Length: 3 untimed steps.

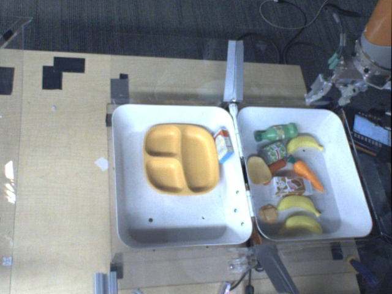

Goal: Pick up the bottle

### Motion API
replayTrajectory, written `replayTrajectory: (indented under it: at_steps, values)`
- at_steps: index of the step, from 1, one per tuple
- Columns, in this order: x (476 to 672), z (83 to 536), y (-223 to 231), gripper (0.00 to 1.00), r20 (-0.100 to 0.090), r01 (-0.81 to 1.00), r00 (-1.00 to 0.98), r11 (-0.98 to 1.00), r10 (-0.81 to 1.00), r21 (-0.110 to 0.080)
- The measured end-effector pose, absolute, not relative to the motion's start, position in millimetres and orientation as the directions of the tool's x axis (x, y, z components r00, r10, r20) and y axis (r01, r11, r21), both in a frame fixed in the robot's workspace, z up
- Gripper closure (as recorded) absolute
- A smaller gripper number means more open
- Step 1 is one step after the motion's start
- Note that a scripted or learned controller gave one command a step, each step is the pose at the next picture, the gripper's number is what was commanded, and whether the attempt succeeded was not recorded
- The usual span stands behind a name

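Note:
A green bottle with a white cap lies on its side near the back of the right bin. It touches a yellow banana on its right and a green-labelled pack just in front. My gripper hangs outside the bin, above the bench beyond the bin's back right corner and well to the right of the bottle. Its fingers stand open with nothing between them.
The right bin also holds a carrot, a tan bread-like piece, a printed carton and two more bananas. The left bin holds a yellow divided plate and a small carton. Cables lie behind.

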<state>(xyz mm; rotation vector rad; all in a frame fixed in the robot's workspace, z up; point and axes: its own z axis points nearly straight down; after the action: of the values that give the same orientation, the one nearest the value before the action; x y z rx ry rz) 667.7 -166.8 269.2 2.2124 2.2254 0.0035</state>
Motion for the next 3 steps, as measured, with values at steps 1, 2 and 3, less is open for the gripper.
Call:
replayTrajectory:
  at_steps: [1, 2, 3]
  values:
    - [670.7, 120.0, -82.7, 0.00, 0.001, 0.983, 0.181, -0.181, 0.984, 0.004]
    - [663.2, 108.1, -84.7, 0.00, 0.000, 0.995, 0.091, -0.091, 0.996, 0.038]
    - [666.5, 120.9, -82.4, 1.00, 0.002, 0.995, 0.087, -0.087, 0.996, 0.048]
